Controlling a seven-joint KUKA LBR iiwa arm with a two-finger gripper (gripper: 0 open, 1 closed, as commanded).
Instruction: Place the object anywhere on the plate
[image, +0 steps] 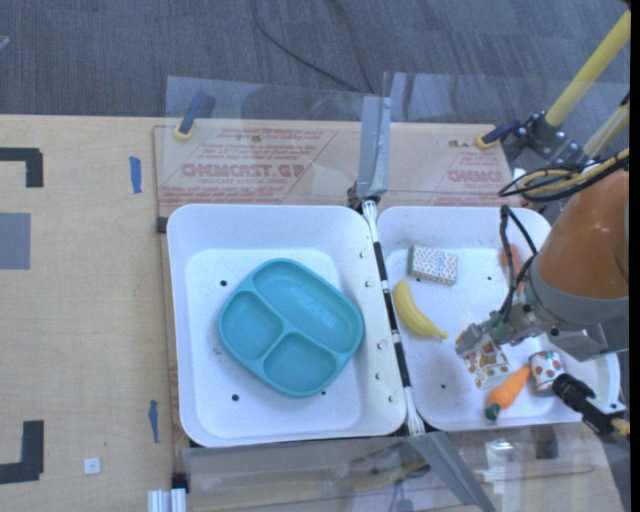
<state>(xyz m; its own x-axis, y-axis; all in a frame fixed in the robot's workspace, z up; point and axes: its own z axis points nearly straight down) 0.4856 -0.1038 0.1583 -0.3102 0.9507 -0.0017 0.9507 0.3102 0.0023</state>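
Note:
A turquoise plate (290, 326) with three compartments lies in the left bin (195, 300), with nothing on it. My gripper (481, 340) hangs low over the right bin (440, 400), to the right of a yellow banana (415, 311). Directly under or at its tip lies a small white packet with red marks (489, 365). An orange carrot (507, 390) lies just below that packet. The arm's grey and orange wrist covers the bin's right side.
A small patterned box (434, 264) sits at the back of the right bin. A small red-and-white can (545, 370) lies near the bin's right front corner. A divider ridge (385, 320) separates the two bins. Cables and yellow poles stand at the back right.

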